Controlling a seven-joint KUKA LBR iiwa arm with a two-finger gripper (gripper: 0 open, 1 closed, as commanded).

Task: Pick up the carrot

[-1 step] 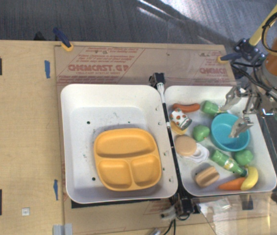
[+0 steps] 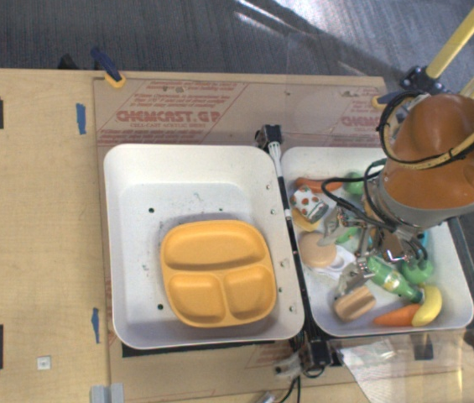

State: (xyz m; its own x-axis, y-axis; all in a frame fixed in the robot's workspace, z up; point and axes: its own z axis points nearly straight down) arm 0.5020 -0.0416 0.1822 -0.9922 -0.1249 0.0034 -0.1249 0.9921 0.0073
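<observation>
Jaws unclear; carrot [image 2: 397,316] orange, tapered.

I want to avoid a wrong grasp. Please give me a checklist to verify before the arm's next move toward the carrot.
1. Carrot visible in the right bin, near its front wall: ok.
2. Carrot free on top: ok.
3. Space around it: not ok; a banana touches it and a green bottle lies close.
4. Gripper above the carrot: not ok; it sits left and behind.
5. Fingers empty: cannot tell.
</observation>
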